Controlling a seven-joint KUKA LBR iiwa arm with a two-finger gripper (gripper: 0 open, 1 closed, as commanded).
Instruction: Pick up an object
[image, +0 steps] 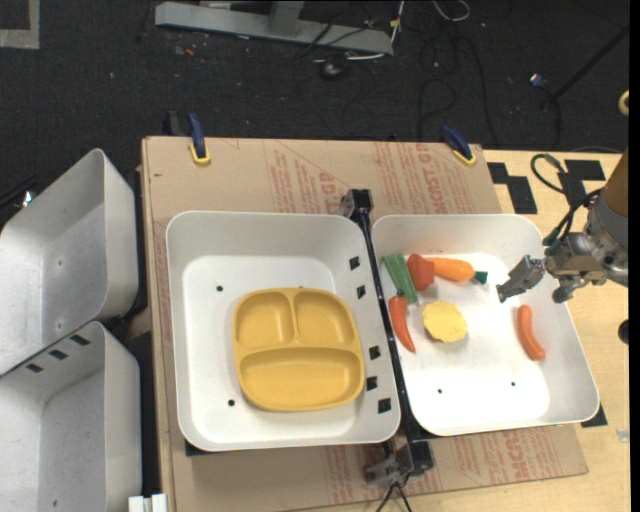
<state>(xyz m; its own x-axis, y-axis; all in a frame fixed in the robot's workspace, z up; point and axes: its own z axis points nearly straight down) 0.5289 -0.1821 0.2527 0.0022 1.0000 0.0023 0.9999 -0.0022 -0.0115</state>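
Just below the tool (542, 279), on the floor of the right bin (480, 410), lies a small orange-red sausage-shaped piece (531, 332), alone by the bin's right wall; from its nearness I judge it the easiest candidate for a pick, though the wall beside it could crowd one finger. The tool hangs over the right bin's upper right part, its two dark fingers spread apart and nothing between them, so it is released and carries nothing; it stands apart from every object. Further left of the tool rests a round yellow piece (445, 323), flat on the white floor with free space around it, which would allow a straight descent. Beyond that, near the divider between the bins, a carrot (449, 268), a red piece (419, 272), a green strip (399, 274) and a long red-orange strip (402, 323) lie bunched and partly touching; that crowding would make a clean grasp harder. Farthest from the tool, the left bin (200, 300) holds a yellow compartment plate (297, 349), lying flat; its breadth probably suits the fingers poorly.
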